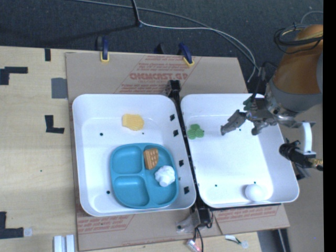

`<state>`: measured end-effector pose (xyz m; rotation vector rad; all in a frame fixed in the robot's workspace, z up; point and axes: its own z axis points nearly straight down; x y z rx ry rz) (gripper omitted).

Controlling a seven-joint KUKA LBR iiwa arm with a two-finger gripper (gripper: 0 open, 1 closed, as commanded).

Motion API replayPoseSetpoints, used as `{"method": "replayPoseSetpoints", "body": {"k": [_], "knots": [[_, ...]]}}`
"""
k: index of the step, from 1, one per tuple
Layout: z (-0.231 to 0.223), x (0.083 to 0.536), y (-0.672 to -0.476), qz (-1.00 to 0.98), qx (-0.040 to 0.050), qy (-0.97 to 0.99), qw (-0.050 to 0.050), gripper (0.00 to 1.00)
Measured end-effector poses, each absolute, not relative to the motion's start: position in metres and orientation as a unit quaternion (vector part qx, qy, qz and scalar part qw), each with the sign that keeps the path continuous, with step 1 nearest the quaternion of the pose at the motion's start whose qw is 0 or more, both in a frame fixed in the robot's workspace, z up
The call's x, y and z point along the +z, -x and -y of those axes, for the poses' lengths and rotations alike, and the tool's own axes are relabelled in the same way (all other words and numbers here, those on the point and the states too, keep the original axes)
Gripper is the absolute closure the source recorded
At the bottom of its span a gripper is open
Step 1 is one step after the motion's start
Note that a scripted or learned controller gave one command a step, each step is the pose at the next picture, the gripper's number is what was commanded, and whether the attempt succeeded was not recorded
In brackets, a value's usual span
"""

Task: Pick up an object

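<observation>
My gripper (242,126) hangs over the right bin (273,156) near its upper right, fingers spread open with nothing between them. A small green piece (196,132) lies at the right bin's left side, well to the left of the gripper. A white ball (256,192) rests near that bin's front edge. In the left bin (89,119) a yellow piece (133,122) lies on the floor. A blue divided tray (126,185) there holds a brown waffle-like piece (151,158) and a white crumpled piece (165,176).
A black clip (173,88) sits where the two bins meet at the back. Both bins rest on a cardboard sheet (152,72) held by blue-yellow clamps. A cable (210,30) runs across the dark floor behind.
</observation>
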<state>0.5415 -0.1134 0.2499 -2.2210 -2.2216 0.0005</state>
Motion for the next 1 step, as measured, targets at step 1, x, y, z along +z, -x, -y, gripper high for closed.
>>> {"method": "replayPoseSetpoints", "body": {"k": [1], "knots": [[0.0859, 0.2501, -0.6113, 0.708, -0.0001, 0.706, 0.000, 0.00]]}}
